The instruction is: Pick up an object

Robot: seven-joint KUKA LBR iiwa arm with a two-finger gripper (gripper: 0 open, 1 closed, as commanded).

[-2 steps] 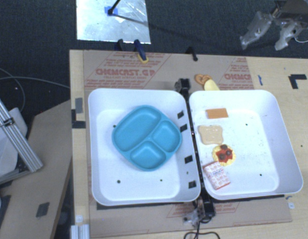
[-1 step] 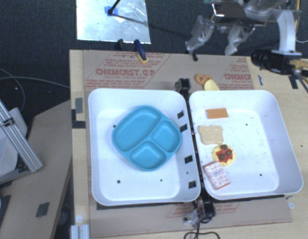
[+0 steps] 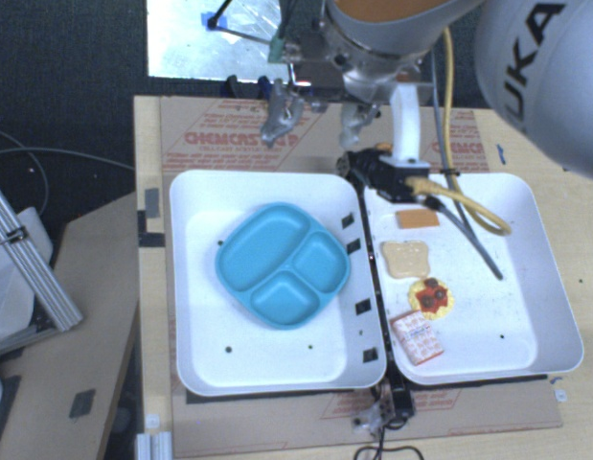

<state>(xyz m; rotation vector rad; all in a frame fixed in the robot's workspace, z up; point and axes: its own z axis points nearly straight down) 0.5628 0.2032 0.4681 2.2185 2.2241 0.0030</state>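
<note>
My gripper [image 3: 318, 123] hangs above the far rim of the bins, over the divider between them. Its two fingers [image 3: 280, 121] stand well apart, open, with nothing between them. In the left bin [image 3: 195, 353] lies a blue divided plate [image 3: 282, 264]. The right bin [image 3: 545, 324] holds an orange cracker-like square [image 3: 417, 219], a beige bread slice [image 3: 405, 258], a small round pizza-like piece with red topping [image 3: 431, 297] and a red and white packet [image 3: 417, 337]. All of these lie in a column near the divider, nearer the camera than the gripper.
The arm's grey body [image 3: 540, 56] fills the upper right. A grey thin rod or cable [image 3: 476, 242] slants across the right bin's far part beside the yellow cable. Brown cardboard [image 3: 219, 127] lies under the bins. Metal rails [image 3: 28, 266] stand at the left.
</note>
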